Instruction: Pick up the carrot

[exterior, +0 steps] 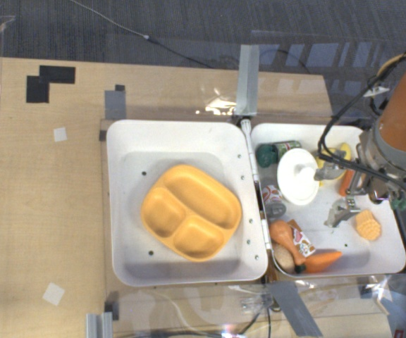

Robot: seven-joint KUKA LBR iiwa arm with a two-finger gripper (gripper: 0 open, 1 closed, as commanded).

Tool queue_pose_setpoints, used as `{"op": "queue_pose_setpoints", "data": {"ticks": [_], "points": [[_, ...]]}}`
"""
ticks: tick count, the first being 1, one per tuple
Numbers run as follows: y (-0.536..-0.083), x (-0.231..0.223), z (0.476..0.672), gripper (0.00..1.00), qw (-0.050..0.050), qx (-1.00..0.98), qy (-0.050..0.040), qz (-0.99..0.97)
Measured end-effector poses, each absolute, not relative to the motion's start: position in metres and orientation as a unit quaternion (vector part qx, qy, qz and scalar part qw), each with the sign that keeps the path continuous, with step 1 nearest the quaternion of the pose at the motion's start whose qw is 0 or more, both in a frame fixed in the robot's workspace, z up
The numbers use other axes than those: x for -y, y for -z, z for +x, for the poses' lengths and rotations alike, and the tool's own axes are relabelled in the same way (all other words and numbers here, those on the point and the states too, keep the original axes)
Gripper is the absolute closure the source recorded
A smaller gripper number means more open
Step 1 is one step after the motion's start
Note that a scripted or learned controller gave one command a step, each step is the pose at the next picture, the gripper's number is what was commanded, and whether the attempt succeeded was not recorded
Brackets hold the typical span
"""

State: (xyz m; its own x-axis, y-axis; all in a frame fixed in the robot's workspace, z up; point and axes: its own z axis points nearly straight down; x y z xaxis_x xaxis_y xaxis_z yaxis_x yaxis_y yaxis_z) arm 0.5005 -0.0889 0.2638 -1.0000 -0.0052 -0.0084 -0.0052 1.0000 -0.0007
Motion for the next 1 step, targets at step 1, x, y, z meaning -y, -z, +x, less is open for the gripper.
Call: {"op": "queue_pose_setpoints", "data": {"ticks": [1], "points": [[-0.1796, 0.1394, 0.4892, 0.00, 0.002, -0.999, 0.0003, 0.042]]}}
